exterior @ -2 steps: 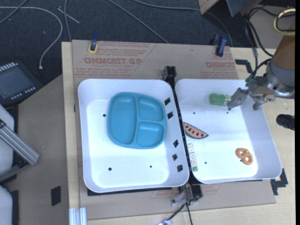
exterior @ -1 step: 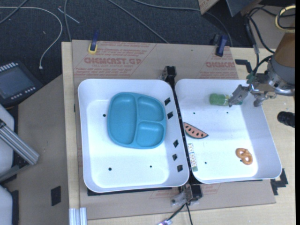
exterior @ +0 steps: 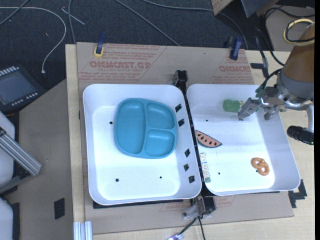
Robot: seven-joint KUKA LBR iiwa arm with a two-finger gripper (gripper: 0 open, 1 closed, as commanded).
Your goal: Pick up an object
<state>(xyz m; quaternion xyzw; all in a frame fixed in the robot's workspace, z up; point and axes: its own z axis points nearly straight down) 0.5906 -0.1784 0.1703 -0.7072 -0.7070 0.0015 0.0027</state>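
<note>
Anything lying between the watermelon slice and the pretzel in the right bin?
No. In the camera view, bare white bin floor separates the watermelon slice from the pretzel.

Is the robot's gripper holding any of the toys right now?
No, nothing is held. The gripper hangs open over the right bin, just beside the green toy, with nothing between its fingers.

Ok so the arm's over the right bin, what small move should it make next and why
Probably ease the gripper a little left and down onto the green object. Its fingers look spread apart with nothing between them, and that object lies just beside them, far nearer than the watermelon slice or pretzel.
</note>
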